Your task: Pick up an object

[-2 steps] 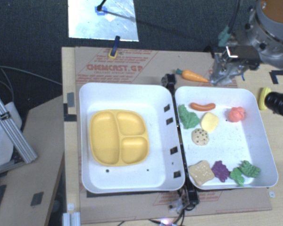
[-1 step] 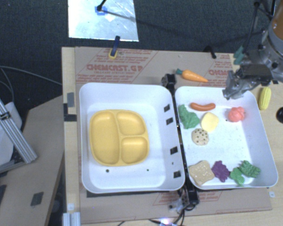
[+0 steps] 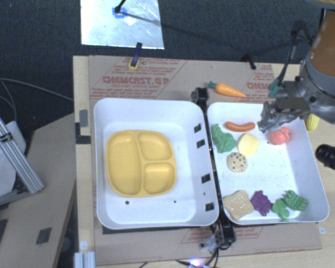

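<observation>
1. I judge the task barely begun: nothing is lifted, every piece lies on a bin floor, and the whole grasp and lift remain.
2. My landmark is the hinge strip between the two bins. Left of it sits the left bin, a shallow glossy white tub, bearing a yellow divided tray of smooth moulded plastic with three rounded wells.
3. Just right of the strip lie the green leafy piece, crinkled, and a tan toast slice, flat and matte.
4. Further right sit the orange sausage, the pale yellow lump, the speckled cookie, the purple cluster and the green bumpy piece.
5. A carrot lies outside, above the strip's far end.
6. Far right of the strip, my gripper hangs over the right bin, just beside the pink lump, my likeliest target. I cannot tell how wide it stands; I see nothing in it.
</observation>
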Motion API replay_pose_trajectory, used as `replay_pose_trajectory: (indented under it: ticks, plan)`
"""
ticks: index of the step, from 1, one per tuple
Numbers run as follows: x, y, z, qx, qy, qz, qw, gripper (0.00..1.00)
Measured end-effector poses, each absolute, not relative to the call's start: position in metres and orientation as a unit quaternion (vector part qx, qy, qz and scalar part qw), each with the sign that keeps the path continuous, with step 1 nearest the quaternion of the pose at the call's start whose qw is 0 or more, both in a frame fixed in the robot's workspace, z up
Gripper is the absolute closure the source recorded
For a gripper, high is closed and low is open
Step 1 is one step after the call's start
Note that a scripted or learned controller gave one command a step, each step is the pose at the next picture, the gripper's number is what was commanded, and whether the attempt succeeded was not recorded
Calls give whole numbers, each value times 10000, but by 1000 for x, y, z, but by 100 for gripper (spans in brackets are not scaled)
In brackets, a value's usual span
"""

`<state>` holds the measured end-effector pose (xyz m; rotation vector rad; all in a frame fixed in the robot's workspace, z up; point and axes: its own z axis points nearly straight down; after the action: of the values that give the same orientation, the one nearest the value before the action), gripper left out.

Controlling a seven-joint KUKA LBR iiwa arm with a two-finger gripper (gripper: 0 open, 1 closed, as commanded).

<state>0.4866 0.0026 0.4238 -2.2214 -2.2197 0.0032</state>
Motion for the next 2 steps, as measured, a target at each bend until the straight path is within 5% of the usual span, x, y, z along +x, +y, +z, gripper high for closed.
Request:
replay_pose_trajectory:
  ticks: [1,2]
  plan:
    - [487,24,377,-7051,-7091,3,6,100]
    - [503,58,402,-7046,-7096,-22,-14,100]
